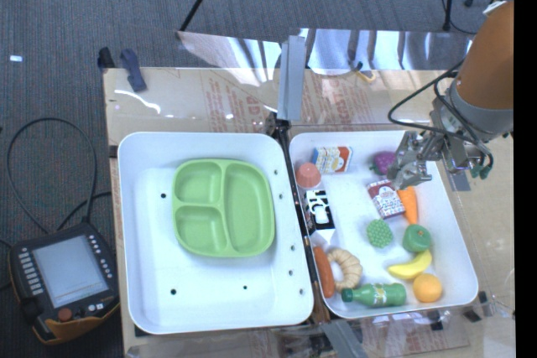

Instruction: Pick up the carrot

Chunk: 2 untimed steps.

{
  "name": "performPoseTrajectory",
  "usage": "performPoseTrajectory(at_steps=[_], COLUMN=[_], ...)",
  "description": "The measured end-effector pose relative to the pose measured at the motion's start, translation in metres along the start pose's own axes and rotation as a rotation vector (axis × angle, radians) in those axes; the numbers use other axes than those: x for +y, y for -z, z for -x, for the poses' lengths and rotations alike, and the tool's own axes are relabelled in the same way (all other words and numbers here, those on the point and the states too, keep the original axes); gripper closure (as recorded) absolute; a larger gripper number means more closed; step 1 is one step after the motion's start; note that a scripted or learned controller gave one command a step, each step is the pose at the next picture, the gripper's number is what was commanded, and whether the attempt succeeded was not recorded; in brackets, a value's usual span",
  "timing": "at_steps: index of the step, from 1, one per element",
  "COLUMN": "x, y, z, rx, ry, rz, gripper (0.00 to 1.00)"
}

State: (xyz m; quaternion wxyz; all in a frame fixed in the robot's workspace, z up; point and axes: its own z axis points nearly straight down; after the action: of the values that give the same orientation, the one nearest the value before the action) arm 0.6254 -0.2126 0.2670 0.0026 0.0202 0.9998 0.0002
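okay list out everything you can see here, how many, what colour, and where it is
Bins: two, white, side by side on the bench.
Divided plate: one, green, left bin.
Carrot: one, orange, right bin, just below the end effector.
Small carton: one, red, left of the carrot.
Banana: one, yellow, right bin's near right.
Orange: one, near right corner.
Bottle: one, green, lying along the near edge.
Handheld controller: one, dark, floor at left.
Arm: one, orange band, from the right.
End effector: one, grey, over the right bin.
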Motion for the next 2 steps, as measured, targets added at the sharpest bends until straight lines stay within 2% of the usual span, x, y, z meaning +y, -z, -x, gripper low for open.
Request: performPoseTrajectory(at_steps=[1,2], x=[0.056,-0.002], y=[-0.015,-0.019], z=[-0.042,-0.04], rx=[0.003,0.002], ry=[0.142,0.36], rz=[0.003,0.002], gripper=[1.0,1.0])
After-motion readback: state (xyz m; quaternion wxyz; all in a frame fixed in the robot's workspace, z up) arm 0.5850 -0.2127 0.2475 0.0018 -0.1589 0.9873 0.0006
